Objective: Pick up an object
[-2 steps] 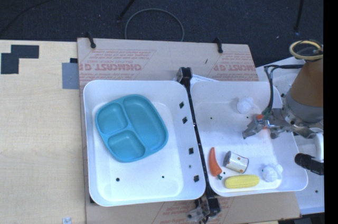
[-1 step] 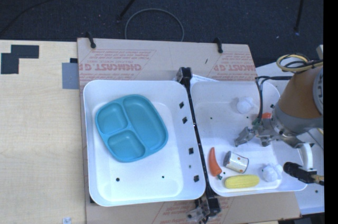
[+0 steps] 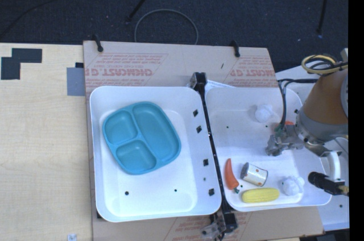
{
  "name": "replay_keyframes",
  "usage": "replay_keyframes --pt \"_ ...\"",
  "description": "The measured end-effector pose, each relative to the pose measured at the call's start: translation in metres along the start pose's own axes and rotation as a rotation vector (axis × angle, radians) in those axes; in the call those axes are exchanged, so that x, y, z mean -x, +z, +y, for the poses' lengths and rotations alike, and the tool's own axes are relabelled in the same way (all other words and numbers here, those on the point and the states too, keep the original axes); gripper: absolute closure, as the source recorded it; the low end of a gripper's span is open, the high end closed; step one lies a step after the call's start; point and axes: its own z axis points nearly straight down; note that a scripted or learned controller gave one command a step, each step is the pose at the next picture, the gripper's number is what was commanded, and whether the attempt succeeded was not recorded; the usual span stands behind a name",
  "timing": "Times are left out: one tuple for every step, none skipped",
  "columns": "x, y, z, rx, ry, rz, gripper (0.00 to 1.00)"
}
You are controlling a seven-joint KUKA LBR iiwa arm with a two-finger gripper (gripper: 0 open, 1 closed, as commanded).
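A robot arm's tool (image 3: pixel 277 145) hangs low over the right bin (image 3: pixel 244 112); whether it is open cannot be told. Near it lie a carrot (image 3: pixel 230 174), can (image 3: pixel 253 174) and corn cob (image 3: pixel 260 195). A blue plate (image 3: pixel 141 136) fills the left bin (image 3: pixel 142 200).

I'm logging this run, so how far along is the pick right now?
Early stage. Done: the claw is down inside the right white bin. In hand: nothing seen between its fingers. Left: grasping and lifting; the orange carrot, silver can and yellow corn cob lie on the bin floor.
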Motion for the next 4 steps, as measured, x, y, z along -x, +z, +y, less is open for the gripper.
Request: replay_keyframes --pt "-0.001 -0.042 0.001 0.006 -0.006 -0.002 1.00" --pt "0.000 -0.095 0.002 0.008 -0.006 -0.003 1.00" --pt "-0.043 -0.102 -0.003 0.002 -0.008 0.001 1.00" --pt "-0.098 -0.111 -0.021 0.001 -0.009 0.002 1.00"
